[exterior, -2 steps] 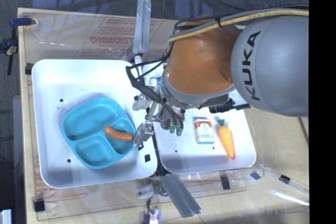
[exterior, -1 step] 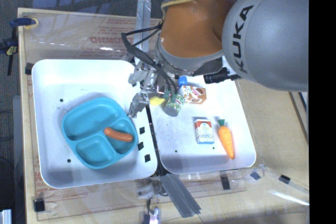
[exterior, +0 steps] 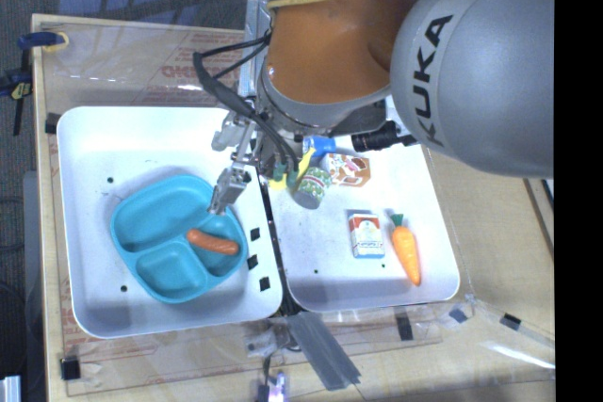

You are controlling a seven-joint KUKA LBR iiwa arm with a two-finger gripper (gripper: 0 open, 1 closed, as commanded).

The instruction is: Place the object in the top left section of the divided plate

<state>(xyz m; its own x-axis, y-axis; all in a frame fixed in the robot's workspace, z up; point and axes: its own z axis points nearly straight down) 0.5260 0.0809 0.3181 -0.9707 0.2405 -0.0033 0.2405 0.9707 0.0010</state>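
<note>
The gripper [exterior: 229, 193] is hanging over the right rim of the blue divided plate [exterior: 151, 221], its slim metal fingers pointing down toward the plate's right side. The fingers are sitting close together with nothing visible between them, so the gripper is reading as closed and carrying nothing.

The sausage [exterior: 213, 243] is lying just below the fingertips, apart from them, in the plate's right-hand compartment, angled slightly down toward the right. The plate is showing 3 compartments: a large one at its upper left, 1 at the bottom and the narrow 1 on the right where the sausage is resting. The plate is sitting toward the right of the left bin [exterior: 85, 146], near the edge it shares with the right bin [exterior: 433, 231].

In the right bin, a small can [exterior: 311, 187] is lying near the top left corner beside a flat printed packet [exterior: 350, 169]. A small box [exterior: 366, 233] is lying near the middle, and a carrot [exterior: 406, 251] is resting just beside it toward the right edge.

The grey arm [exterior: 471, 61] with its orange band [exterior: 330, 33] is covering the top edges of both bins.
</note>
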